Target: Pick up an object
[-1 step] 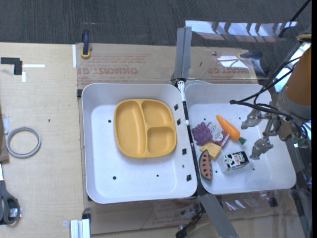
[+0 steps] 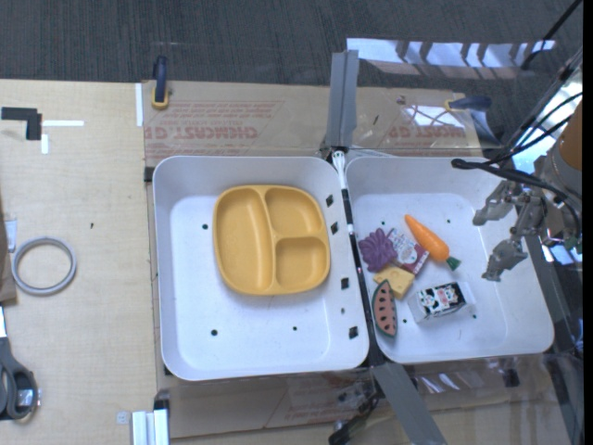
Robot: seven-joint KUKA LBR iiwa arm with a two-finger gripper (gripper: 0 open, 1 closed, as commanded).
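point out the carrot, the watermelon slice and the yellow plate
carrot (image 2: 426, 237): camera view, middle of the orange body
watermelon slice (image 2: 385, 308): camera view, red flesh at the centre
yellow plate (image 2: 243, 248): camera view, floor of the large left compartment

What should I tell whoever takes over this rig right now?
Hand: open, holding nothing, over the right side of the right bin.
Objects, all lying loose in the right bin: carrot, purple grapes, watermelon slice, black-and-white carton, a yellow wedge and a small packet.
Left bin: holds a yellow divided plate.
Done: nothing picked up yet.
Left: lower onto one object, probably the carrot or carton as the closest, close and lift.
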